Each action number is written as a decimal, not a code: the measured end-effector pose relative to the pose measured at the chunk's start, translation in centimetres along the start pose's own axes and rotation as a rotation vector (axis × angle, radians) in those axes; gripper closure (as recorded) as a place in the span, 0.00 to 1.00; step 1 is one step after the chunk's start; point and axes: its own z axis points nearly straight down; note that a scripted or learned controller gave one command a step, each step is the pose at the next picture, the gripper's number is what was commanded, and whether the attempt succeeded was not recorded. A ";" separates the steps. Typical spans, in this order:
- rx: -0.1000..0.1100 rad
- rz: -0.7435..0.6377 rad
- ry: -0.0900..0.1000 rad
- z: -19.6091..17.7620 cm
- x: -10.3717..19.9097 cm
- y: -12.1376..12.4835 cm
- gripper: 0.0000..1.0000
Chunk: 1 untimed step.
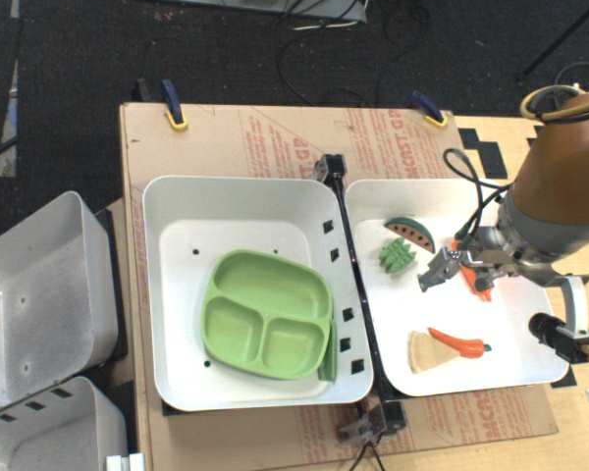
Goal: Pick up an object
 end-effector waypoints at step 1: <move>-0.013 -0.003 -0.002 -0.6 0.0 0.3 0.00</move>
